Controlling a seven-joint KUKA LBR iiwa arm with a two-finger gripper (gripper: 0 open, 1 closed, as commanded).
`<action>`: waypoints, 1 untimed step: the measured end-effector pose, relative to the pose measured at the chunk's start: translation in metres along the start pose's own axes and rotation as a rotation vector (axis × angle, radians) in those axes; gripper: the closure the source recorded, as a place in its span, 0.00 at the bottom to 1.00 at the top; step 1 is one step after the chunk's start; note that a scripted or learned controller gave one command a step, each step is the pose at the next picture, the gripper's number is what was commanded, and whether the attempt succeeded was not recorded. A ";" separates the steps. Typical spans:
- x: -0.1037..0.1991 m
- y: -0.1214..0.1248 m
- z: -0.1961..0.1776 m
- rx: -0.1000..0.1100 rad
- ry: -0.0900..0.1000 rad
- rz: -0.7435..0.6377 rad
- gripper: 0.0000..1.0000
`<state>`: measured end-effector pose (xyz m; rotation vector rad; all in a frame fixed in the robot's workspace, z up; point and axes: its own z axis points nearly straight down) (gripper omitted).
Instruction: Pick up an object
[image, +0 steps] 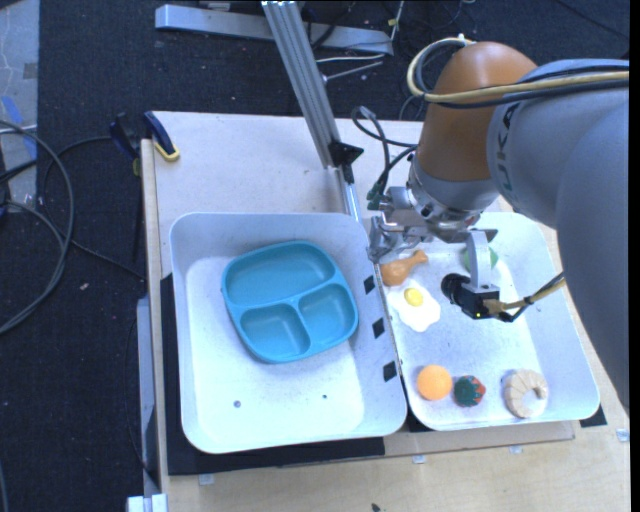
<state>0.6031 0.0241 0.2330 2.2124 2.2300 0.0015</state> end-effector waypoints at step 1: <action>0.044 0.026 -0.007 -0.003 0.001 0.001 1.00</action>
